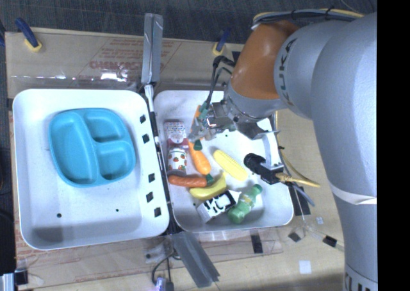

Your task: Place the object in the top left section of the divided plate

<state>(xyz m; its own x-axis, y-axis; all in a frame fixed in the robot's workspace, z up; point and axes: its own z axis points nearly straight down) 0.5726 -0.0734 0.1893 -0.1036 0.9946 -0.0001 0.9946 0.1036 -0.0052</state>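
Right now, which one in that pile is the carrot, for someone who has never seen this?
Look in the right bin, the one crowded with toy food. Near its middle lies the carrot, slanting, beside a yellow piece. It is the only orange thing with a green tip.

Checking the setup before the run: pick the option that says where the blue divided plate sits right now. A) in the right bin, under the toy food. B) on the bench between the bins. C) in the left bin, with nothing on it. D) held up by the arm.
C: the blue divided plate lies flat in the left bin with bare sections, while the carrot and other toy food sit in the right bin.
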